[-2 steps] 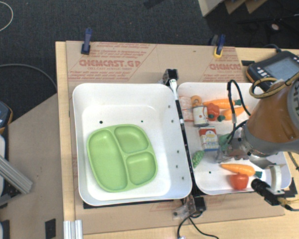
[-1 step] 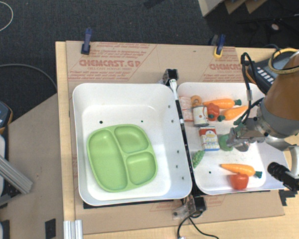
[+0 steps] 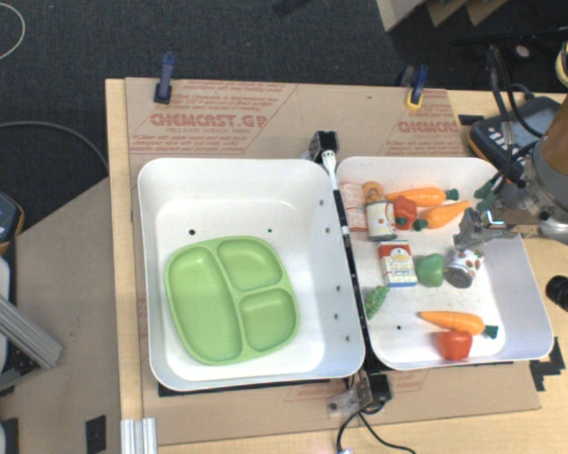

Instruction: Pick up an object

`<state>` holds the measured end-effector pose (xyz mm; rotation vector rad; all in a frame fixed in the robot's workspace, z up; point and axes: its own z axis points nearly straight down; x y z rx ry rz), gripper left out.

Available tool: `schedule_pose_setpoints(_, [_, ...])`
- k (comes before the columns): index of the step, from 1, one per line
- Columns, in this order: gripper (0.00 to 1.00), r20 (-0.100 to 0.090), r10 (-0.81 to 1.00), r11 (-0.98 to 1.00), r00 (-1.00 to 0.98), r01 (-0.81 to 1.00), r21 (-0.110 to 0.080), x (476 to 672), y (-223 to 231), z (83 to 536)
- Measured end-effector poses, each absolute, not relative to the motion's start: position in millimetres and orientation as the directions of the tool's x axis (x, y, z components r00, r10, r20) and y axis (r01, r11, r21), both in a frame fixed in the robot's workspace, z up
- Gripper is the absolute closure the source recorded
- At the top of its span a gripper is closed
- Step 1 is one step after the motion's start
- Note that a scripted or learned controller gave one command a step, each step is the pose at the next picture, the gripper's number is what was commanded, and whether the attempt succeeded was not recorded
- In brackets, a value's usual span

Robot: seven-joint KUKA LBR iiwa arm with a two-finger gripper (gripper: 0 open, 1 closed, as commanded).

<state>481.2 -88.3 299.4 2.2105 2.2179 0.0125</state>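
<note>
The grey metal two-finger gripper (image 3: 472, 235) hangs low in the right bin (image 3: 521, 301); whether it is parted I cannot tell. Just beneath sits what looks like a small silver can (image 3: 462, 270), a round green toy (image 3: 431, 270) beside it, probably the target.

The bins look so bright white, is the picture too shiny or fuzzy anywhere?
Camera view: even overhead light, the left bin and right bin nearly washed out, with soft shadows along their walls; the green plate and the carrot look fairly sharp; the gripper at the right is a bit blurred, its fingers hard to make out.
</note>
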Motion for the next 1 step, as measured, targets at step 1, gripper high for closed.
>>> schedule_pose_setpoints(1, [1.0, 0.004, 1.0, 0.012, -0.012, 1.0, -0.003, 498.2, 17.2, 273.9])
